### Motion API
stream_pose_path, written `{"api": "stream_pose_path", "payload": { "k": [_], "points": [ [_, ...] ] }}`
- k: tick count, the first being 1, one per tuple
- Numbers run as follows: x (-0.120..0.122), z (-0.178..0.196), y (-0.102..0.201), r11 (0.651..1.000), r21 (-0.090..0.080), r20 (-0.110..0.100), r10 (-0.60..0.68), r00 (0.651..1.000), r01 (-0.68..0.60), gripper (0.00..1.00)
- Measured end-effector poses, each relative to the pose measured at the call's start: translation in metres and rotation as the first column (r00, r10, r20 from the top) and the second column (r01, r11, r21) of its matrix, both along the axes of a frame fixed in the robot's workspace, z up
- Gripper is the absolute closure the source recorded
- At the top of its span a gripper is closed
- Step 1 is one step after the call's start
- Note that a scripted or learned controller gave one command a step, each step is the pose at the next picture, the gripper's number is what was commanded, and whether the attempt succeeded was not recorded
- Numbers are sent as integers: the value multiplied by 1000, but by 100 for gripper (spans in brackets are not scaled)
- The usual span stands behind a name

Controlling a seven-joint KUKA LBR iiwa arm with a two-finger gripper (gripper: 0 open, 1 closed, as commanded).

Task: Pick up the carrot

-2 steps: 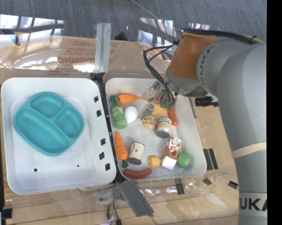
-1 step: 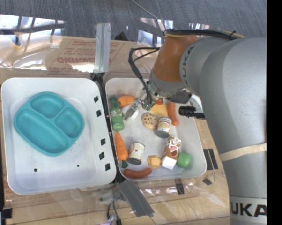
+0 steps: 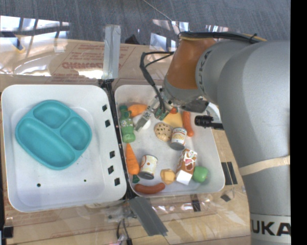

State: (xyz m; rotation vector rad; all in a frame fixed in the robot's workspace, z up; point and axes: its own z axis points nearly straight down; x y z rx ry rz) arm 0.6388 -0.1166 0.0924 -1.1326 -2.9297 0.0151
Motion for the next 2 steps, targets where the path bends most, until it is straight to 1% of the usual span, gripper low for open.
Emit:
{"api": "stream_pose_path", "payload": {
  "k": [2],
  "points": [
    [0, 0, 0, 1000, 0, 0, 0, 1000, 0, 0]
  ]
}}
